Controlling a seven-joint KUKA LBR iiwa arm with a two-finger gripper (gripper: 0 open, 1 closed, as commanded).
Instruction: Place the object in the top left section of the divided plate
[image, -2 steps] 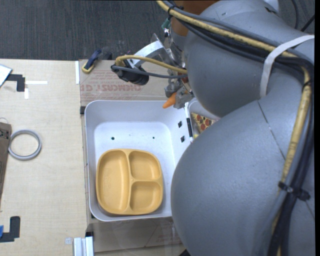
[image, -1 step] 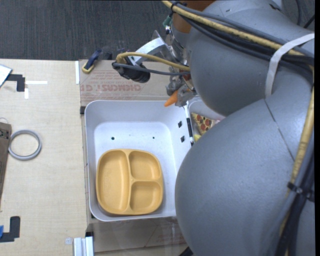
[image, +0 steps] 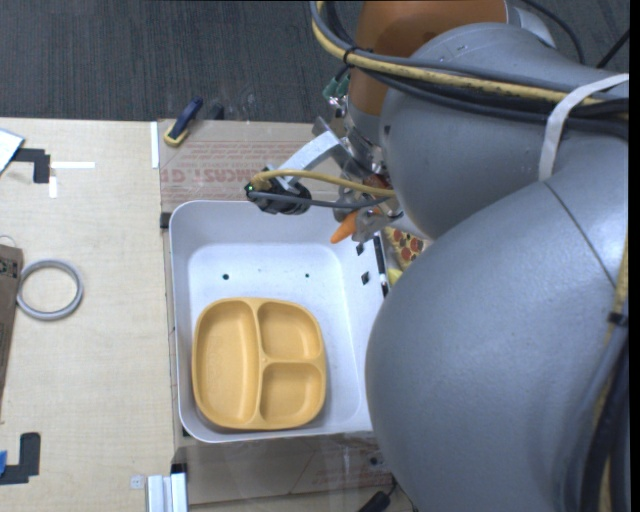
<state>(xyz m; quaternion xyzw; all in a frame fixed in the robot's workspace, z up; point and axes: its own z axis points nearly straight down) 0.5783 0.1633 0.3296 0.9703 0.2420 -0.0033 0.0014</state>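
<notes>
A yellow divided plate (image: 260, 362) lies in the front half of the left white bin (image: 200, 250), with one long section on its left and two smaller ones on its right. All three sections look bare. My gripper (image: 372, 262) hangs over the bin's right wall, behind and to the right of the plate. A small orange object (image: 343, 230) shows at the gripper's left side; whether it is held is unclear. The big grey arm (image: 500, 250) hides most of the right bin.
A red-and-yellow patterned item (image: 405, 245) peeks out under the arm in the right bin. A black cable loop (image: 280, 196) juts over the left bin's back rim. A tape roll (image: 48, 290) lies on the bench at far left, and a blue-handled tool (image: 185, 118) behind the bin.
</notes>
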